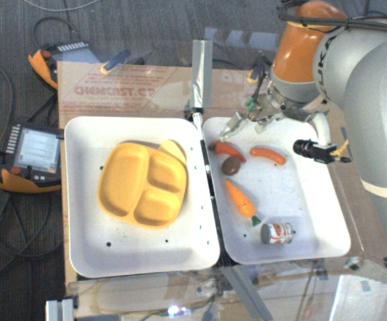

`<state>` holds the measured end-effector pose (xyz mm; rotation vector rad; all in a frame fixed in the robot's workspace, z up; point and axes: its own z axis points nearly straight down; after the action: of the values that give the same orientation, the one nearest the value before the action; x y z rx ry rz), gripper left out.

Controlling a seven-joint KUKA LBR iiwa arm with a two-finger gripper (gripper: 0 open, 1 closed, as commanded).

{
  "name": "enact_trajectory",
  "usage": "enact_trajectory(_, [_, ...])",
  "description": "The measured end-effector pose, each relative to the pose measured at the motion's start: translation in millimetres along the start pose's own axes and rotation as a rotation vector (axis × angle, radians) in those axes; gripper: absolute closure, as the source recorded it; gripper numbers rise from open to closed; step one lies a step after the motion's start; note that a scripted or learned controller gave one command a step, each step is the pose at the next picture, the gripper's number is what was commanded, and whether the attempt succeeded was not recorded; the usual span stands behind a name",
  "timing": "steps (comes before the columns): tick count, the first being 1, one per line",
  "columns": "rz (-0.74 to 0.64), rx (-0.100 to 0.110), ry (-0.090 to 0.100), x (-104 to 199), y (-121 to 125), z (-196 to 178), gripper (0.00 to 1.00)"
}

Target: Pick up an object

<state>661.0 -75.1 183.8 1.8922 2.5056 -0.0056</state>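
Note:
My gripper (238, 124) hangs over the back left corner of the right bin (327, 206), open, with nothing between its fingers. Just below it lies a red-orange sausage-shaped piece (228, 149), and a brown round piece (231, 166) touches that piece's front side. An orange sausage (268, 155) lies to the right of them. Nearer the front are a carrot (240, 200) with a green tip and a small red and white can (277, 233) on its side.
The left bin (86, 246) holds a yellow divided tray (143, 182) with a pale yellow piece (174, 150) at its back right corner. A black part (313, 149) juts over the right bin's right rim. A metal bar (198, 79) stands behind the bins.

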Motion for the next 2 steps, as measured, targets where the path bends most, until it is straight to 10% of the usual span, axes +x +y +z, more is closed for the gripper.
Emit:
enact_trajectory(1, [-0.053,-0.002,0.004,-15.2,-27.5,90.8,0.00])
enact_trajectory(2, [-0.053,-0.002,0.007,-14.4,-27.0,81.8,1.00])
